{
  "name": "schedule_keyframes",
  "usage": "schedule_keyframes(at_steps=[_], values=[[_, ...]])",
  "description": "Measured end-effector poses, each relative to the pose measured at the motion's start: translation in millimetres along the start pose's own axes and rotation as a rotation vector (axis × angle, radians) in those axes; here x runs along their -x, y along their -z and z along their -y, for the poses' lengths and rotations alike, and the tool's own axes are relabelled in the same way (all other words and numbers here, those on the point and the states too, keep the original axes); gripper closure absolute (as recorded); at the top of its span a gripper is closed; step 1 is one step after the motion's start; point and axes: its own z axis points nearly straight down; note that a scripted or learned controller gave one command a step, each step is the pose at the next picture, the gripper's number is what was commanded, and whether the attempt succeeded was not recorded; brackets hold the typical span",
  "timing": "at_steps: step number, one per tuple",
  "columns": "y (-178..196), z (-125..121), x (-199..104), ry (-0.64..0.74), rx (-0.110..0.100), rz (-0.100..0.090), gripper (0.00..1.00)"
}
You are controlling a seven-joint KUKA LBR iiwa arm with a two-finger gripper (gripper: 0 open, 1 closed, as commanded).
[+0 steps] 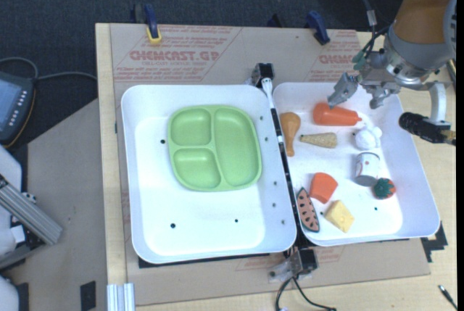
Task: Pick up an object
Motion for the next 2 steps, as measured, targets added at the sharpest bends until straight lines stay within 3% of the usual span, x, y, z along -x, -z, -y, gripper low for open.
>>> schedule_keyframes(at_steps=[1, 2], values=[[8.5, -2.8, -0.2, 0.002, 0.015, 0.002, 0.0], [-48.3, -3.4, -10.4, 0.003, 0.009, 0.001, 0.0]])
